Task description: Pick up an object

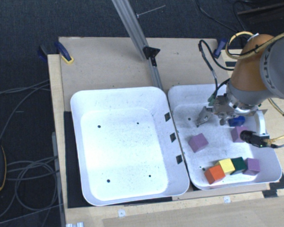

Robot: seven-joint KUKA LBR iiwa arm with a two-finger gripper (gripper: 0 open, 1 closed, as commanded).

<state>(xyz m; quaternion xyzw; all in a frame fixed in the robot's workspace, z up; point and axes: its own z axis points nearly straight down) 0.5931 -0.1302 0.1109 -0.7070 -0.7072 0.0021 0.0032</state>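
Right-hand shallow white plastic bin holds all the objects; left white bin sits beside it, touching along the shared edge. Grey arm with orange band reaches in from 3 o'clock, over the right bin's upper half. Two-finger metal gripper hangs at about the bin's 12 o'clock zone, fingers spread apart, nothing between them: one tip points toward 8 o'clock, the other drops straight down.

Nearest candidate: flat purple foam square block, alone on the bin floor, at roughly 7 o'clock from the gripper, near but not touching. It is about square, turned slightly, so no clear long axis; either pair of sides would do.

Second purple block lies at 4 o'clock from the gripper, partly under the wrist hardware, shape hard to read. A small blue piece sits just above it.

Along the bin's 6 o'clock wall: orange cube, yellow cube, dark green cube, small purple cube, packed in a touching row, poor finger clearance.

Judgement: no grasp yet. The lone purple square is the easiest pick; the move needs a short shift toward 7 o'clock, then descent.
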